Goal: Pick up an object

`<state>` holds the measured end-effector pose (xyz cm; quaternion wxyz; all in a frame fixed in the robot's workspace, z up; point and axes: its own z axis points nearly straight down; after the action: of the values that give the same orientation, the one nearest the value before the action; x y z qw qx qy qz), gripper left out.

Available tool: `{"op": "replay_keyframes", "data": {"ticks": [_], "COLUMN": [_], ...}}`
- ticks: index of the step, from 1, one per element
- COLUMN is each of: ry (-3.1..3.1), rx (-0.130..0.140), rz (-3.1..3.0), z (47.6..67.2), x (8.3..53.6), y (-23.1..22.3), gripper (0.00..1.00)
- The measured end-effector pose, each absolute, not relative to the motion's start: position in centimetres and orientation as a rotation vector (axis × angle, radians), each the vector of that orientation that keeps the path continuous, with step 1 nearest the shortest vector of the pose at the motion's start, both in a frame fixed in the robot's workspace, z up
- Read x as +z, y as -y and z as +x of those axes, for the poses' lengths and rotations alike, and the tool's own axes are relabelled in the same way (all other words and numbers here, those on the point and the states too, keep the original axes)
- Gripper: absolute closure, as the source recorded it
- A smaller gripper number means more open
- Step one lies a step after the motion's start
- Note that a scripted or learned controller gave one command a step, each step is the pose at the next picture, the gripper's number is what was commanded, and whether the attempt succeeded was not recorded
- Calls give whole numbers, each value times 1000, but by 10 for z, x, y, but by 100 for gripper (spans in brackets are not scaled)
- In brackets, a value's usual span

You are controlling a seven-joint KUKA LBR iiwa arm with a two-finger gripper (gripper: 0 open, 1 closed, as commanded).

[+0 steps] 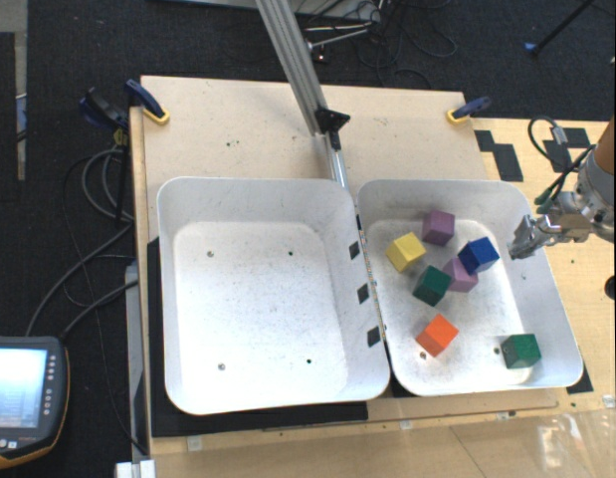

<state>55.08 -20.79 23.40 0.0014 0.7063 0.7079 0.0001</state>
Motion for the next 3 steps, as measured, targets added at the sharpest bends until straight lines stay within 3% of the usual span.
{"op": "replay_keyframes", "data": {"ticks": [3], "ry": [-2232], "rx": [1], "rz": [2213], "z": [568], "x": [219], "y": [48], "gripper": [100]}}
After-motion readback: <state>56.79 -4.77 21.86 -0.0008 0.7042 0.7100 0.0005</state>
